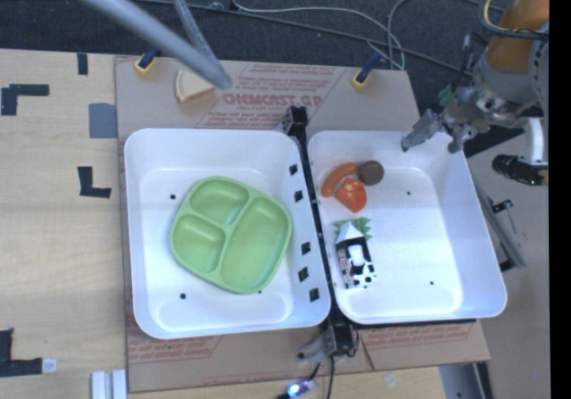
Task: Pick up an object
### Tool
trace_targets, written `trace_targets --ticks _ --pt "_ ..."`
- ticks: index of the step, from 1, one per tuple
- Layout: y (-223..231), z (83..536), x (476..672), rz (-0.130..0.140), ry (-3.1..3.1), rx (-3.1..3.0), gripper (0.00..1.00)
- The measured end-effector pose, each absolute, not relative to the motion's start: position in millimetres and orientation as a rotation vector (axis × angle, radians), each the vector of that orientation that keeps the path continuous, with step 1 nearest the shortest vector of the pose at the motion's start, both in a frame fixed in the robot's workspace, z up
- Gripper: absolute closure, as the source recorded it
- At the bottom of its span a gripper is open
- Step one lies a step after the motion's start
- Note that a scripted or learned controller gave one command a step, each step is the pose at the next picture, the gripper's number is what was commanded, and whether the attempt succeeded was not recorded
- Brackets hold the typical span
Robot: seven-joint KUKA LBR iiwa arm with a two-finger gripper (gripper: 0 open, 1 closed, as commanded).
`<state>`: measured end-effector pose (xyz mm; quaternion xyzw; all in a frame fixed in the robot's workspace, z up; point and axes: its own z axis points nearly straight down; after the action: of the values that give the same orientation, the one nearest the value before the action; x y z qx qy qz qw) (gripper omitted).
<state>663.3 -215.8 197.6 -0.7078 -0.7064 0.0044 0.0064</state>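
Note:
The right bin (pixel 473 236) holds a small cluster near its far left: an orange curved piece (pixel 335 178), a red piece (pixel 353 197) and a brown ball (pixel 371 172). A black, white and green patterned item (pixel 355 260) lies closer to the front along the left wall. My gripper (pixel 431 142) hangs above the right bin's far right corner, well apart from all of these. Its two fingers are spread, so it is open, and there is nothing between them.
The left bin (pixel 143 236) carries a green divided plate (pixel 232 233). A black divider strip (pixel 308 228) runs between the bins. Behind them are yellow clamps (pixel 362 78), cables (pixel 393 31), a tan piece (pixel 192 85) and a slanted grey pole (pixel 116 9).

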Motion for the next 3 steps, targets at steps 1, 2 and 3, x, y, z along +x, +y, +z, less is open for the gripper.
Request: trace_targets --ticks 1,2,3 --pt "-215 207 666.6 0.002 -2.223 -2.220 0.00" --pt "-215 163 662.9 0.007 -2.221 -2.217 0.00" --pt "-222 116 661.5 0.008 -2.221 -2.218 0.00"
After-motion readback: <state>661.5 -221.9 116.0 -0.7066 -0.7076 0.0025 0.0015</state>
